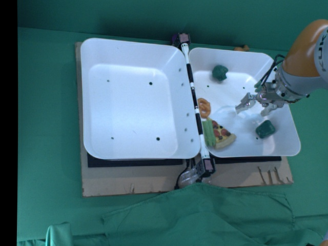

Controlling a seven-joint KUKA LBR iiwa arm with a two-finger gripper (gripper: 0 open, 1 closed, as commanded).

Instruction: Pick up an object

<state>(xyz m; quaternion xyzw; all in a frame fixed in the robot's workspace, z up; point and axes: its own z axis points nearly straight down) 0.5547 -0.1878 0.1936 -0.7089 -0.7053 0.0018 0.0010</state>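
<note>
Objects are lying untouched in the right bin (pixel 287 148): two dark green lumps (pixel 265 129) (pixel 220 73), a pizza slice (pixel 221 135). The gripper (pixel 254 102) is hovering open and empty between them, mid-approach; next it needs lowering over one lump

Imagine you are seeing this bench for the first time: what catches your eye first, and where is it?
The grey arm with an orange band reaches in from the right, its two-finger gripper over the right-hand white bin. That bin holds a toy pizza slice and an orange pretzel-shaped piece by its left wall, and two dark green lumps, one near the back, one at the front right. The large left-hand white bin sits beside it.
</note>
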